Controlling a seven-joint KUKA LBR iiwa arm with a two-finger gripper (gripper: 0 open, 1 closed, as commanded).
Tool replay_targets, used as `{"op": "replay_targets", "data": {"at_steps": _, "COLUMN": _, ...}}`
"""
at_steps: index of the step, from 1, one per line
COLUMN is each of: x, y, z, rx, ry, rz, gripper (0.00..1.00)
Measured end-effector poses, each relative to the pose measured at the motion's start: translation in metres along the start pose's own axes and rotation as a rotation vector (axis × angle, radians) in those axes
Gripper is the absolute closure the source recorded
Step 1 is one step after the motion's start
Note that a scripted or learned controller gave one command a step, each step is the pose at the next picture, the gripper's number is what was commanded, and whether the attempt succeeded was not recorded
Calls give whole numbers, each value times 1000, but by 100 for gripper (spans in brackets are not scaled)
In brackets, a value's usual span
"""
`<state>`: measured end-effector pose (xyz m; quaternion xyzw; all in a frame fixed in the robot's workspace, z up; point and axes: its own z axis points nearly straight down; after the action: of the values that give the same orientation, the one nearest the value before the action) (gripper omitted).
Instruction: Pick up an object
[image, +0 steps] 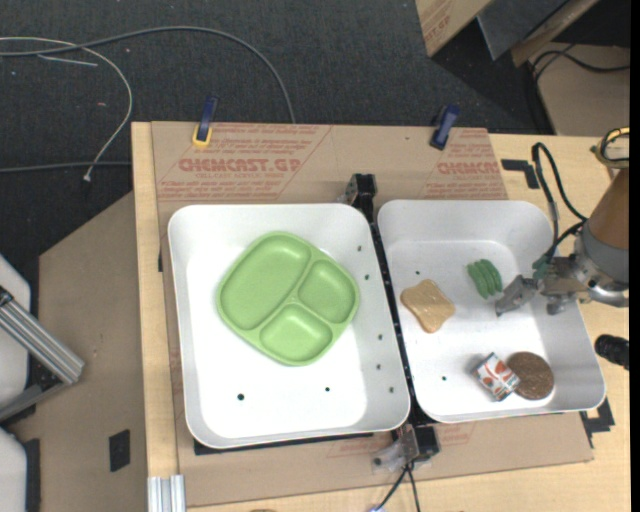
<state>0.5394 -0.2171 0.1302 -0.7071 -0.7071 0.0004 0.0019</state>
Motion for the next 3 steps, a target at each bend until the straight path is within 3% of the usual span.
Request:
{"op": "replay_targets", "data": {"at_steps": 1, "x": 0, "y": 1, "z": -13, "rx": -4, "ry": -1, "rz": -1, "gripper": 100}}
{"op": "replay_targets", "data": {"at_steps": 3, "x": 8, "y": 0, "z": -108, "rx": -9, "ry": -4, "rz": -1, "gripper": 100}}
